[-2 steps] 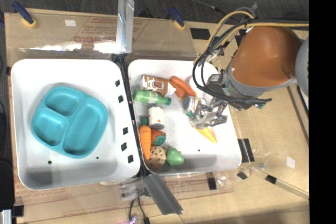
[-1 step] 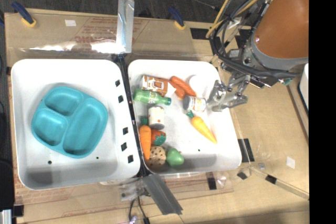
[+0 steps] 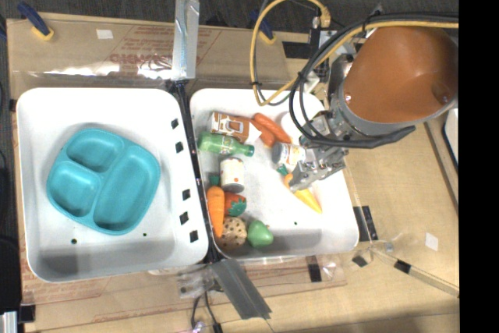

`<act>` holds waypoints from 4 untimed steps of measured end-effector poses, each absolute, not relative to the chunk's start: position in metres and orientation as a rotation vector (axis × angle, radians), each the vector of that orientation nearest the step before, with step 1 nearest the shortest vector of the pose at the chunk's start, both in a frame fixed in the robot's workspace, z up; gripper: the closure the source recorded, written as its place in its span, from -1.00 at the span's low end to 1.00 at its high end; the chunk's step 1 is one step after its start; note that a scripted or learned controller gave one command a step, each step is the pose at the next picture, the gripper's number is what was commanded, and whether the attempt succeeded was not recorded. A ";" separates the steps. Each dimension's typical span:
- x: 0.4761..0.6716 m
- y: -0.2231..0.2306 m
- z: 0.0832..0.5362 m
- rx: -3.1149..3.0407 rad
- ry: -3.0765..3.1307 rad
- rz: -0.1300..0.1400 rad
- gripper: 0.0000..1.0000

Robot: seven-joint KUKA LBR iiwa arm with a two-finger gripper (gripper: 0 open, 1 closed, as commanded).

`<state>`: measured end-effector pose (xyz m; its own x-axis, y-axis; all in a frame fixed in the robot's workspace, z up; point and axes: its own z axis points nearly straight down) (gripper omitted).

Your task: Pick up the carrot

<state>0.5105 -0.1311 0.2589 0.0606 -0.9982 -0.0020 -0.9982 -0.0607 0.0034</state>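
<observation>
Camera view: carrot (image 3: 215,204) at right bin's (image 3: 337,216) left wall, beside strawberry (image 3: 235,204), above cookie (image 3: 233,228). Gripper (image 3: 310,170) well apart near yellow wedge (image 3: 307,199) — open or closed, can't tell. Best approached along the wall, clear of neighbours.

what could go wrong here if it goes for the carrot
The gripper hangs over the right bin's far side, near a yellow wedge-shaped toy, not the carrot. It may grab the wrong thing. The carrot lies packed against the bin's left wall, touching a strawberry, so a grasp could slip or catch that neighbour.
</observation>
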 end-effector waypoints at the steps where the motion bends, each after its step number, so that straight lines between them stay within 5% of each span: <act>1: 0.506 -0.099 0.229 2.677 -1.644 -0.007 1.00; 2: 0.545 -0.123 0.332 2.911 -1.185 0.002 1.00; 3: 0.557 -0.193 0.279 2.719 -1.570 -0.010 1.00; 4: 0.614 -0.198 0.326 3.006 -0.922 0.007 1.00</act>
